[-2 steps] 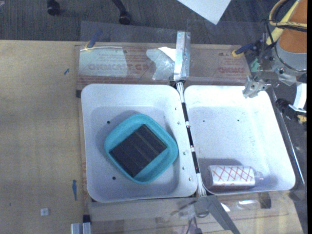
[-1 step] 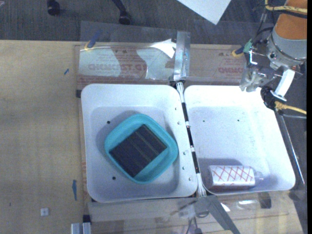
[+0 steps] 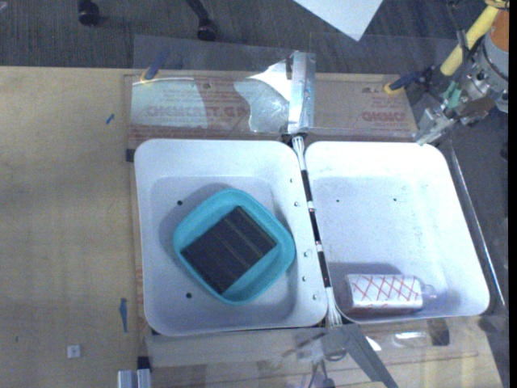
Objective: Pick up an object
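Overhead, the pincer [image 3: 436, 120] hangs past the right bin's [image 3: 380, 176] far corner; whether it is open I cannot tell. A red-checked pouch [image 3: 384, 290] lies along that bin's near wall. Best descend centred, straddling its narrow width, clear of the wall.

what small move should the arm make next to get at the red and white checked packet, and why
Probably swing the gripper inward over the right white bin and toward its near edge, before lowering. It now sits at the far right corner, outside the bin's rim, while the red-and-white checked packet lies flat by the near wall. The teal square dish in the left bin is farther off.
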You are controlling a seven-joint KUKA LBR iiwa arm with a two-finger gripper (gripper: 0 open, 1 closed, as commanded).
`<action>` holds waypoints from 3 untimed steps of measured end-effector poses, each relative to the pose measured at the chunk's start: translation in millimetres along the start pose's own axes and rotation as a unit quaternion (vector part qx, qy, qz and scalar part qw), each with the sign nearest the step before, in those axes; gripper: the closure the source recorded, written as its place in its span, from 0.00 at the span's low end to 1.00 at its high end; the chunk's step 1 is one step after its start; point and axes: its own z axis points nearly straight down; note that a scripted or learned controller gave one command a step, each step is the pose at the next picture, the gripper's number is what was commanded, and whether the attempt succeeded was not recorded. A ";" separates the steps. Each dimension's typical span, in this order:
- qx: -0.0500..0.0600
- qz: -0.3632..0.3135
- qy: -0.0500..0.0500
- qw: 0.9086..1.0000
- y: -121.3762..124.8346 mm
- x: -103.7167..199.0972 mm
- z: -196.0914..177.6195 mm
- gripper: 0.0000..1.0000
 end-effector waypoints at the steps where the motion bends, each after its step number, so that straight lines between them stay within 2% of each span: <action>1: -0.002 0.000 -0.002 1.000 0.8 -1.3 -11.2 1.00; 2: -0.005 0.001 -0.004 1.000 1.4 -3.1 -22.5 1.00; 3: -0.001 -0.146 -0.001 0.989 38.8 -74.8 -92.8 1.00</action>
